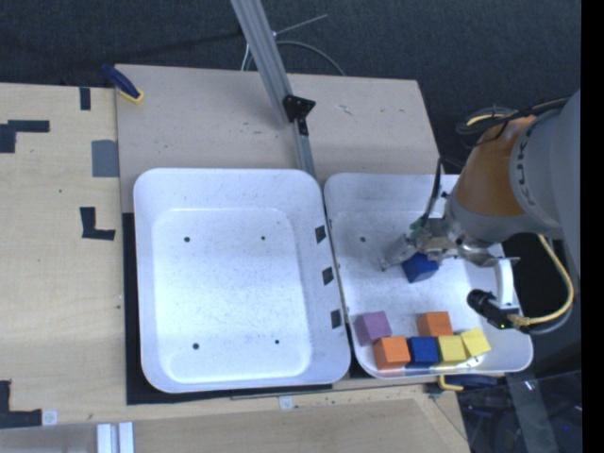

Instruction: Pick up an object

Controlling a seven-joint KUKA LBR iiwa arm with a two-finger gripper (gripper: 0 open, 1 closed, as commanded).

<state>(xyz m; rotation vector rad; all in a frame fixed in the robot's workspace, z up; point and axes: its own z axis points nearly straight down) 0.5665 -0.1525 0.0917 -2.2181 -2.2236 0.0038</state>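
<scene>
Blue block [420, 269] is located mid right bin [377, 201], directly beneath the gripper [422, 249]; whether it is clamped cannot be told. Purple [372, 326], orange [392, 350], blue [425, 349] and yellow [452, 348] blocks are clustered near the front wall, well apart.

My view is evenly and softly lit from above; the white bins [231, 272] look bright without harsh glare, shadows stay faint, and the whole frame is slightly soft and grainy
</scene>
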